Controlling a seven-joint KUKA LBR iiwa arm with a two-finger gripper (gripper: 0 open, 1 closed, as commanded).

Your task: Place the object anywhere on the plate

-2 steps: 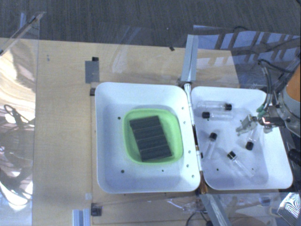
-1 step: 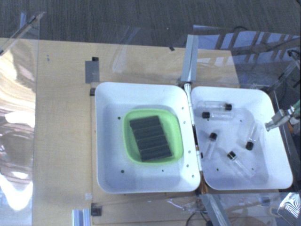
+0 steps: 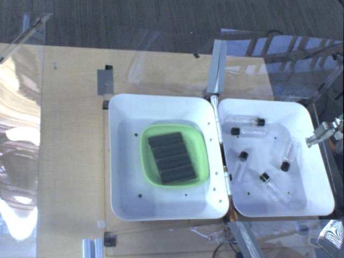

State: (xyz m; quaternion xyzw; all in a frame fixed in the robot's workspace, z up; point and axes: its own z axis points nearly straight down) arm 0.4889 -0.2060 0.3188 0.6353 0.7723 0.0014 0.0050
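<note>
Because the vials are clear and lie loose in the right bin (image 3: 309,198), I judge the pick to be the risky part. I see five of them there: one vial (image 3: 248,123) near the back, one (image 3: 240,164) by the left wall, one (image 3: 273,184) toward the front, one (image 3: 288,155) to the right, and one (image 3: 235,131) just under the first. Each has a black cap. They are apart from each other, but two at the back are near.

The plate (image 3: 146,160) is green and sits in the left bin (image 3: 121,144), with a dark ridged block (image 3: 172,157) lying on it. The gripper (image 3: 325,133) is at the right edge of the right bin, above its rim and away from every vial. I cannot tell how it is set, and I see nothing held in it.

A round vial can roll away when touched or slip out. The block also covers most of the plate, so a vial dropped there may roll off.
</note>
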